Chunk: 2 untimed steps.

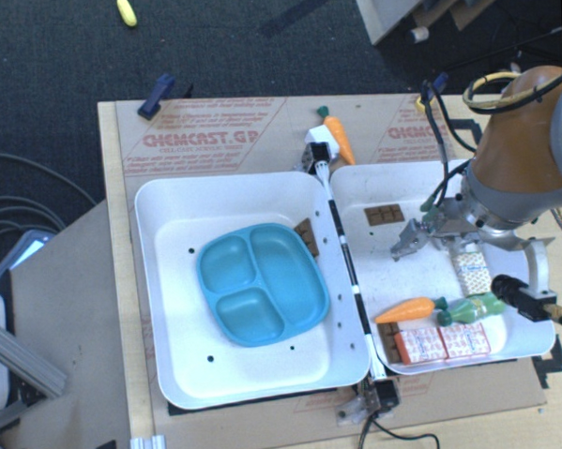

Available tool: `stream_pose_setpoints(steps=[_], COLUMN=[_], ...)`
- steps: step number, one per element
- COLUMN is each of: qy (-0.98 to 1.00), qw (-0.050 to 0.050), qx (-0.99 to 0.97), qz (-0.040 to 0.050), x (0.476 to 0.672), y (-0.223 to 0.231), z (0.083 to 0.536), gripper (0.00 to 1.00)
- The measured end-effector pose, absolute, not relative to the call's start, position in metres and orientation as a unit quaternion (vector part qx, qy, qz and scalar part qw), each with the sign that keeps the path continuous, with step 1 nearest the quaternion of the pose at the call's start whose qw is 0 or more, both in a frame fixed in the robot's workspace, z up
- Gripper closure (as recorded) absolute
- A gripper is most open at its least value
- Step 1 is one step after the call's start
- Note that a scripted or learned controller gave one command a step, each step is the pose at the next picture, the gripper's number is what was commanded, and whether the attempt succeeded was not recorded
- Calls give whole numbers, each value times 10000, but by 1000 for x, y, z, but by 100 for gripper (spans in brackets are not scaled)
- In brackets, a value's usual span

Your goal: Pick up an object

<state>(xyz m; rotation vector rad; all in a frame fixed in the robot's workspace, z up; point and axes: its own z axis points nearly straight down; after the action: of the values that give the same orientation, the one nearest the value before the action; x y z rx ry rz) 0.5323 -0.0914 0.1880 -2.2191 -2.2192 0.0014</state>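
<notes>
The gripper (409, 240) is hovering with its jaws spread and empty at right of centre, so it ought to be dropping squarely over the carrot (406, 309) lying just below it.

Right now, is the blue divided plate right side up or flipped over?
Right side up: the blue plate lies flat in the left bin, its three compartments facing upward.

Bench (211, 138), two white bins (172, 300) side by side, toy carrot (338, 139) behind them
</notes>
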Motion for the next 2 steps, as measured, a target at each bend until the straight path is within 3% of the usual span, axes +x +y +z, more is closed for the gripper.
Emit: stream_pose_setpoints(steps=[1, 2], qy=[-7068, -7070], qw=[4, -6], qx=[-7074, -7072], qz=[3, -4], x=[482, 563], y=[-118, -149], z=[84, 113], gripper=[0, 0])
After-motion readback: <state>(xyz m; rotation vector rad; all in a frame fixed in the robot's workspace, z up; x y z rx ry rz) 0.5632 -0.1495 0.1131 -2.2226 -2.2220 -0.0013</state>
